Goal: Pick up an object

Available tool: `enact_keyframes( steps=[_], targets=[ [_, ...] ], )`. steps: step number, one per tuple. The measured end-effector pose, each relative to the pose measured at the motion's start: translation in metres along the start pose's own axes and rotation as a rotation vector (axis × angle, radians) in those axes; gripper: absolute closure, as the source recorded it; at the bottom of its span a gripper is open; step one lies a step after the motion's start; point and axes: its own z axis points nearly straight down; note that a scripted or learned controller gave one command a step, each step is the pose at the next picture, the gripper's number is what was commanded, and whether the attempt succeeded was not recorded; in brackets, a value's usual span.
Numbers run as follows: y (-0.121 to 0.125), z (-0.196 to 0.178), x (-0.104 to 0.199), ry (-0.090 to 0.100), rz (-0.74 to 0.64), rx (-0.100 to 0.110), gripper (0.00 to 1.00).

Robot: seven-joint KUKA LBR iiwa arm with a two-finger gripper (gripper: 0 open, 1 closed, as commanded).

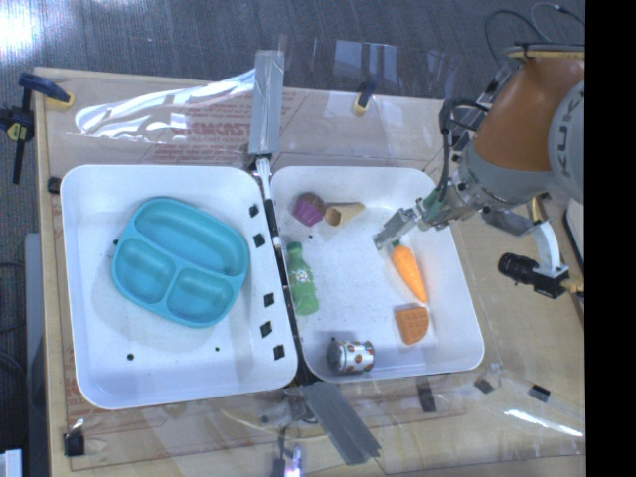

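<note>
In the right bin (452,266) lie an orange carrot (408,272), an orange waffle-like piece (412,324), a green bottle (301,279), a silver can (350,356) and a purple ice cream cone (326,210). My gripper (394,231) hovers in the bin's upper right, just above the carrot's top end. Nothing shows between its fingers.
The left bin (89,336) holds a blue divided plate (181,260). A grey bar (266,102) stands behind the bins' shared divider, beside crumpled clear plastic (169,107). Clamps sit at the bench's left edge (45,87).
</note>
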Motion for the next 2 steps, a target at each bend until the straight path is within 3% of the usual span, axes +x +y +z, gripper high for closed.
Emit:
enact_keyframes(
  steps=[1,2],
  targets=[
    [0.001,0.139,0.002,0.001,0.081,0.003,0.00],
    [-0.002,0.036,0.000,0.001,0.062,0.001,0.00]
  ],
)
